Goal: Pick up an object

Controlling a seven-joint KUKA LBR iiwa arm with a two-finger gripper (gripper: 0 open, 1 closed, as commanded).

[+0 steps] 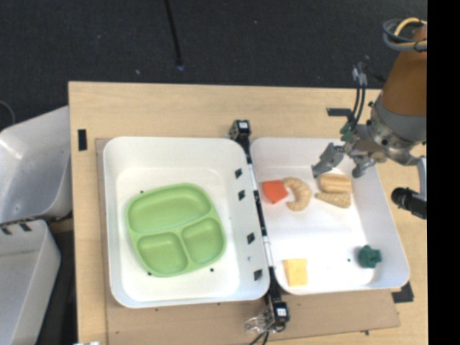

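The right bin (374, 214) holds a red block (274, 191), a curved tan piece (298, 193), a tan bread-like roll (335, 187), a yellow block (295, 272) and a small dark green object (369, 256). My gripper (343, 163) hangs over the bin's far right part, just above the roll. Its two grey fingers are spread apart, one at the left (325, 161) and one at the right (361, 164), with nothing between them.
The left bin (115, 192) holds a green divided tray (176, 228). A black clip (240, 129) sits at the top of the ridge between the bins. A white box (32, 165) stands off the bench's left edge.
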